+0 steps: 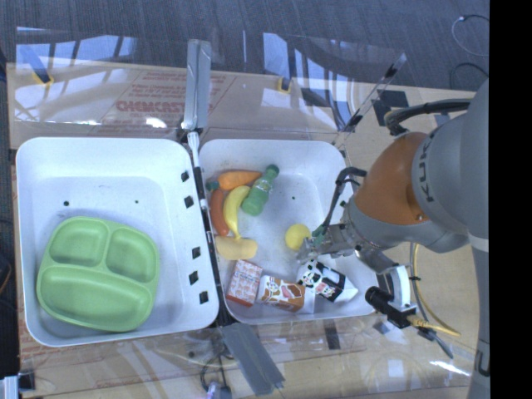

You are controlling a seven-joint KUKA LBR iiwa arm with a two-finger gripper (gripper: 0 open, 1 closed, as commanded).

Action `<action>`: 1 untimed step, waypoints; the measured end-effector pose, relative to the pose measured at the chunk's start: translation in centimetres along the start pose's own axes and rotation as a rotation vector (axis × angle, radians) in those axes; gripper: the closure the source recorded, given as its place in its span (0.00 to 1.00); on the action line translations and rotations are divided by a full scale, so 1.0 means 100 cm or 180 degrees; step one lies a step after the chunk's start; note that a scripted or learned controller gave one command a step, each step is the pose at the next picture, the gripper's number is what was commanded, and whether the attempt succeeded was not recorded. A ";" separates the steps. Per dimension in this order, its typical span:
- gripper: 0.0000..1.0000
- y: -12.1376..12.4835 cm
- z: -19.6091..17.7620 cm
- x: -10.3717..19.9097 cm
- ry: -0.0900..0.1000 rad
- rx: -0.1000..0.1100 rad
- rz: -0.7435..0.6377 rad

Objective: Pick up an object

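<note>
The arm (pixel 432 189) enters from the right, its orange band above the wrist, and reaches down into the right bin (pixel 320 152). The claw (pixel 318 254) sits low over the bin's right half. Its mechanism is dark and cluttered, and it overlaps the items below; the gap between its tips cannot be judged, so whether it is wide, narrow or gripping anything cannot be told.

Objects relative to the claw:
- Black-and-white carton (pixel 326 284): directly below the claw in the view, lying on its side. Its upper end is partly hidden by the claw; contact cannot be confirmed.
- Yellow lemon (pixel 297 237): just to the left of the claw, close to it, possibly touching.
- Brown snack pouch (pixel 281 294): lower left of the claw, beside the carton.
- Red-and-white box (pixel 244 282): further left, against the bin's lower left corner.
- Banana (pixel 233 209), orange carrot (pixel 238 179) and green bottle (pixel 260 191): well to the upper left, clustered together; a red item lies partly hidden under the banana.
- Pale yellow piece (pixel 236 247): left of the claw, below the banana; its identity is unclear.

The left bin (pixel 50 160) lies well apart from the claw and holds a green divided tray (pixel 98 273).
</note>
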State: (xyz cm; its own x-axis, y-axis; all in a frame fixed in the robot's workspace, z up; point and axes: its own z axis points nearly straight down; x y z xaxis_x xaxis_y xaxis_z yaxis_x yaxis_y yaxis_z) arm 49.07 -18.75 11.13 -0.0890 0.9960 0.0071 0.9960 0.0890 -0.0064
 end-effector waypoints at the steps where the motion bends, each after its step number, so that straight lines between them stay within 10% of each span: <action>1: 0.00 0.000 0.000 0.000 -0.0001 0.0001 0.0000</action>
State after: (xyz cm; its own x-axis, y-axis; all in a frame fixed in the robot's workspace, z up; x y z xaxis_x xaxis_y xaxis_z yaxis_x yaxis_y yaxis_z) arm 49.05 -18.76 11.13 -0.0890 0.9960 0.0067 0.9960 0.0891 -0.0068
